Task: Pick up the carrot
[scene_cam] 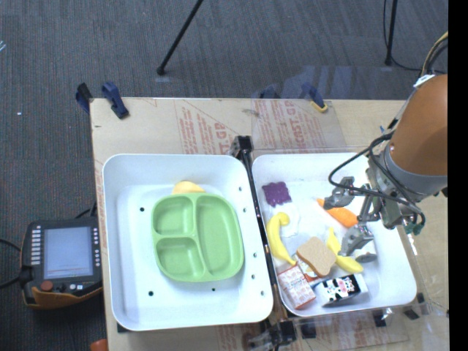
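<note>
The gripper (363, 241) hangs low in the right bin (406, 284), its fingers spread with nothing between them. The carrot (341, 215) lies just beyond and left of the fingertips, apart from them, partly under the wrist cabling. Left of the claw sit a bread slice (317, 254) and a banana (277, 238); a milk carton (338, 289) lies nearer the camera.

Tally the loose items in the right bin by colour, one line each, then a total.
Yellow: 2, banana and banana
Orange: 1, carrot
Purple: 1, grapes
Tan: 1, bread slice
Red: 1, carton
Black-and-white: 1, carton
Total: 7
</note>
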Robot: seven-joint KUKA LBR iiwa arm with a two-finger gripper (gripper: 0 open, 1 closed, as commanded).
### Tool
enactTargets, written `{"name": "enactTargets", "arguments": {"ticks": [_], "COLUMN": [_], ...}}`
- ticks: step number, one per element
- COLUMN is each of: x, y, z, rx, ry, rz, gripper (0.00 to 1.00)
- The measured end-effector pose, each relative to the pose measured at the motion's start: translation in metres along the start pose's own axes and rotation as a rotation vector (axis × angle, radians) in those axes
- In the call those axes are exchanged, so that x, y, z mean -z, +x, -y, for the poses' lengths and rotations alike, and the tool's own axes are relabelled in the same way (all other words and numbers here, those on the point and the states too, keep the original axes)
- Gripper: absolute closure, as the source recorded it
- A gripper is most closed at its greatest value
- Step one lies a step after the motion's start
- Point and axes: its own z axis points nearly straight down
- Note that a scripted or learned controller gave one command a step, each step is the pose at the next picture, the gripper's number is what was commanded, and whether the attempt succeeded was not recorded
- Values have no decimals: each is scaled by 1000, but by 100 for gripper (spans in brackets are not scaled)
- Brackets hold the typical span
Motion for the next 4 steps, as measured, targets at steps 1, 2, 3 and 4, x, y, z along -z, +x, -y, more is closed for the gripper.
{"name": "enactTargets", "arguments": {"ticks": [1,2,3,4], "x": [-143,-173,-162,-84], "y": [-76,-85,-87,-91], "z": [68,77,75,30], "rx": [-40,-337,-331,-590], "ry": [-4,0,-1,0], "rz": [-12,0,4,6], "gripper": [0,0,100,100]}}
